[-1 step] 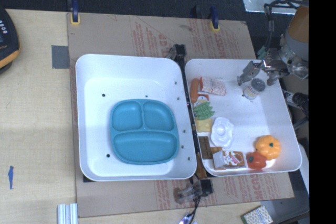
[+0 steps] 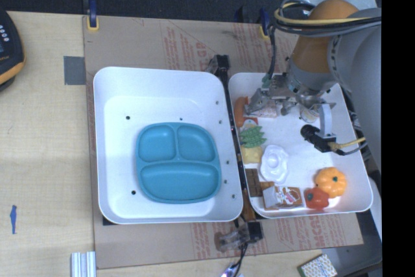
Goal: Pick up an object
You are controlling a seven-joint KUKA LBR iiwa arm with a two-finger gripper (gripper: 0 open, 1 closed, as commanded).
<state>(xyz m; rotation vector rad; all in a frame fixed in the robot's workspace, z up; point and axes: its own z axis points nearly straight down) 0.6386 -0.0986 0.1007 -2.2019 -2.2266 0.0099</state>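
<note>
Tool [image 2: 280,102] low over far-left part of right shallow white bin [image 2: 350,204]; finger state cannot be told; nearest candidate, small green leafy plastic toy [image 2: 252,136], lies just nearside-left of it against the bin's left wall, long axis roughly across the bin.
</note>
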